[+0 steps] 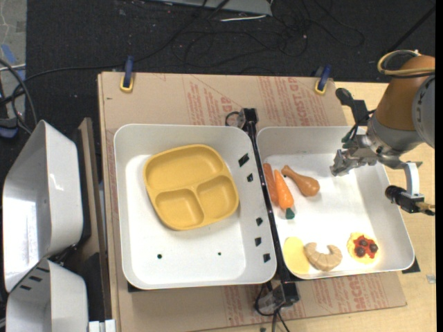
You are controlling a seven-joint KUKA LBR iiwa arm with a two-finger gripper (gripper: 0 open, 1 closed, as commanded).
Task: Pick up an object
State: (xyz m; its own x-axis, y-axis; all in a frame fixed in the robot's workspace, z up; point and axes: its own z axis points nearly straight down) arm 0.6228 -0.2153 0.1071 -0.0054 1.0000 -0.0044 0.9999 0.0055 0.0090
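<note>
One candidate nearest claw (344, 162): toy drumstick (302, 181), just left and slightly below, long axis slanting down-right. Claw over right bin (398, 213); its opening: cannot tell, nothing visibly held.

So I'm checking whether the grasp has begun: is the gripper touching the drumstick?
Apart. The camera view shows bare white bin floor between the gripper and the drumstick, which lies beside the carrot.
</note>
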